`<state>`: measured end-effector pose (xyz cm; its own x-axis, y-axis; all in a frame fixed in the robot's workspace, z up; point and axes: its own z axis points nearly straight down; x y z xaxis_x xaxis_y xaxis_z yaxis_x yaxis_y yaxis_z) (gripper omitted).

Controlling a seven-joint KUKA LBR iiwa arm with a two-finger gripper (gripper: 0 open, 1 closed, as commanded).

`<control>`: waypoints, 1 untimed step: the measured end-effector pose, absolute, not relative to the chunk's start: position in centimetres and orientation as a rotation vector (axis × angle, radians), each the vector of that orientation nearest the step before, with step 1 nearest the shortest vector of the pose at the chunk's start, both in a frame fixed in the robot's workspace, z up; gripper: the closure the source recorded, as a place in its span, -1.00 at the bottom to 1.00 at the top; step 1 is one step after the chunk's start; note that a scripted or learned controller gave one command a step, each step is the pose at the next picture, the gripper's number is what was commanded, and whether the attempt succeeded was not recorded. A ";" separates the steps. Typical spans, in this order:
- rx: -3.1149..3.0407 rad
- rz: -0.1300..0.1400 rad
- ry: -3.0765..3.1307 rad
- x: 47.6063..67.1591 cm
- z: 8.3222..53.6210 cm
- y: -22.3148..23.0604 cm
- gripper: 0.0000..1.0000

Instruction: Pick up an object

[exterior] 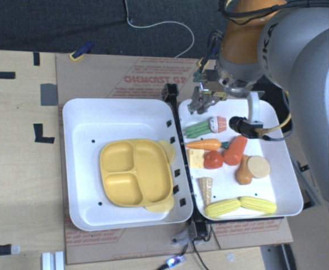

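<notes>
The grey arm with its orange band (248, 16) fills the upper right of the frame, its bulk cut off by the right edge and hiding part of the pale wooden surface (18, 151) behind it. Below the wrist the metal hand (201, 101) hangs at the top left corner of the right white bin (285, 190); it is small and dark against the cardboard, and whether it is spread or closed cannot be told. Nothing can be seen between its tips.

The left white bin (80, 167) sits at the centre of the frame and carries a yellow plastic divided tray (135, 170), which covers most of a pale yellow piece (165, 149) poking out at its right and lower edges.

The right bin holds the toy foods, crowded together. Two yellow plastic corn cobs (240, 206) lie end to end along the lower rim. Above them are a tan cone (206, 189), a brown-and-cream mushroom-like piece (251, 169), a red sausage-shaped piece (235, 149), a red tomato (213, 160), a yellow cheese wedge (195, 158) and an orange carrot (204, 144). Just below the hand lie a green ridged vegetable (197, 130) and a small white-and-red piece (218, 124), hard to identify. A black object (244, 126) on the arm's cable overlaps the bin's upper part.
</notes>
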<state>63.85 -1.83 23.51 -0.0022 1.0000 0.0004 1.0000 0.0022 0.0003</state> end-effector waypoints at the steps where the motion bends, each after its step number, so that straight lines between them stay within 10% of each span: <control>1: -2.220 0.005 -2.222 62.9 22.1 -2.3 1.00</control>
<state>62.89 -2.26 22.10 -0.0008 1.0000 -0.0016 1.0000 0.0008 -0.0025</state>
